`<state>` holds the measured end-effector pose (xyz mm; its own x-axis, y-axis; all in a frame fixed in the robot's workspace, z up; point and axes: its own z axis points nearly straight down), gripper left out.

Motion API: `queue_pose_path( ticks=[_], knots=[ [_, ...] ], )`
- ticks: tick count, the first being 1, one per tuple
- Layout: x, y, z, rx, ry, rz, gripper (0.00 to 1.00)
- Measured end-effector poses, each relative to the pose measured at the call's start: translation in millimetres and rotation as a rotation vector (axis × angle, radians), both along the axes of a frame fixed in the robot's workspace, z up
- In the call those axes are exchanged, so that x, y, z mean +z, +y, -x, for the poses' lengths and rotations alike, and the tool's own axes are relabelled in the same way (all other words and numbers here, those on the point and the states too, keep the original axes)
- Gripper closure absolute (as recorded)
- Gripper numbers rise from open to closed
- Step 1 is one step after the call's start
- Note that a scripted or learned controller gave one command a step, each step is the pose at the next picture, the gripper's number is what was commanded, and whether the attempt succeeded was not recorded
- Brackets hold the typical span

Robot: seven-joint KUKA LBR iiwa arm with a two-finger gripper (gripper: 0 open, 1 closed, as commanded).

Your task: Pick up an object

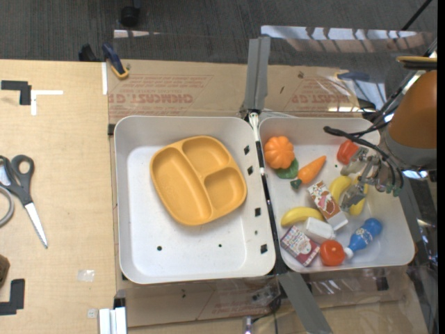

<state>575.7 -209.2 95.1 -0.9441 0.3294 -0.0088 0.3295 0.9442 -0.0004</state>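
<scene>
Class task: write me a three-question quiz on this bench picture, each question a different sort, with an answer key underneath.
1. True or false: the yellow divided plate lies in the left bin.
2. What lies beside the pumpkin? A carrot, B scissors, C blue bottle.
3. Fill in: the gripper hangs over the ____ bin.

Key: 1 true; 2 A; 3 right.

Upside-down red lettering — roughly "CHEMICAL GP" — marks the cardboard (174, 89) behind the bins.
</scene>
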Motion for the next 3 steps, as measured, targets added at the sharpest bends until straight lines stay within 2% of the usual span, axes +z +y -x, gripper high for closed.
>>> queue_pose_path(
  ticks=[1, 2, 3],
  knots=[
    [-2, 14, 44, -0.141, 0.005, -0.003, 0.00],
    [8, 14, 43, -0.138, 0.001, -0.001, 1.00],
    [-3, 69, 97, -0.224, 0.005, -0.005, 1.00]
  ],
)
